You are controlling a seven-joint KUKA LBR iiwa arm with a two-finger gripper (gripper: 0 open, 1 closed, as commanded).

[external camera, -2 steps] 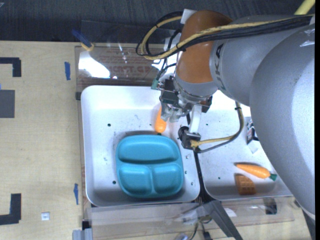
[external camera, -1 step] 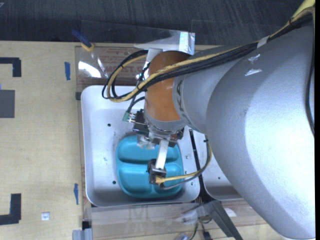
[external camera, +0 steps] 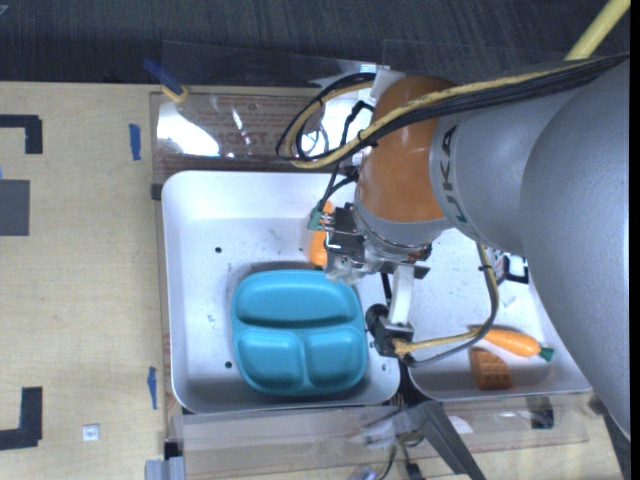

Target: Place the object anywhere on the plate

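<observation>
Carrot (external camera: pixel 317 245) beside plate (external camera: pixel 298 333) rim; arm (external camera: pixel 480 168) bent low above it.

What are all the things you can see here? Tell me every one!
Plate: one, blue with three sections, in the left bin, near its front.
Carrot: one, orange with a green tip, in the right bin.
Brown block: one, orange-brown, in the right bin just in front of the carrot.
Orange thing: one, small, partly hidden under the wrist behind the plate; too hidden to tell what it is.
Bins: two, white, side by side on the bench.
Bench: one, light wood with black and blue tape marks.
Arm: one, grey with an orange band, reaching in from the right over the left bin.
Gripper: one, at the plate's back edge.
</observation>
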